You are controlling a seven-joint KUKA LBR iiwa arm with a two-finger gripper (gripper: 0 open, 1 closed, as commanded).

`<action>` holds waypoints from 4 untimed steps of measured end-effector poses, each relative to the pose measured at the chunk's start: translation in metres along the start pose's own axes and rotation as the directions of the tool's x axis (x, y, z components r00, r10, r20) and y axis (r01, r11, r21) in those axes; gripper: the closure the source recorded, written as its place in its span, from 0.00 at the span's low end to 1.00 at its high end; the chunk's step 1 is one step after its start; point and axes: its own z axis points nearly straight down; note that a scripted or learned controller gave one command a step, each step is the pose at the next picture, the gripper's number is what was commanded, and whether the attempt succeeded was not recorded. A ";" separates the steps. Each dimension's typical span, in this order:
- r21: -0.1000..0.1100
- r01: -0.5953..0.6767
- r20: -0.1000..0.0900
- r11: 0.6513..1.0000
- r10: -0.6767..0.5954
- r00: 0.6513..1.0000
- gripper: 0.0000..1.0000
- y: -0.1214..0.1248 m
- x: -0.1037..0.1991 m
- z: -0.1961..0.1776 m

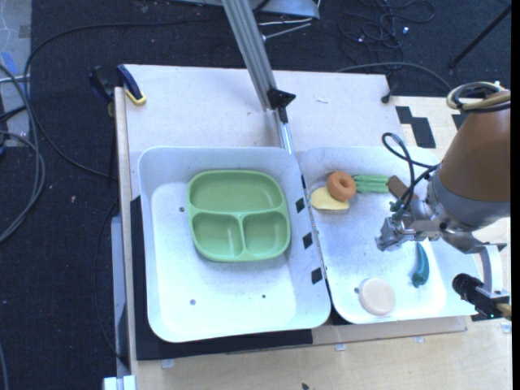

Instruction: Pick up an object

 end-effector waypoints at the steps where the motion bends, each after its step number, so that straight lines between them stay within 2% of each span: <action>1: 0.003 0.000 -0.001 1.000 0.000 1.000 1.00 0.001 0.000 -0.010; 2: 0.003 0.003 -0.001 1.000 -0.003 1.000 1.00 0.025 0.036 -0.004; 4: 0.003 0.005 -0.002 1.000 -0.005 1.000 1.00 0.075 0.142 0.006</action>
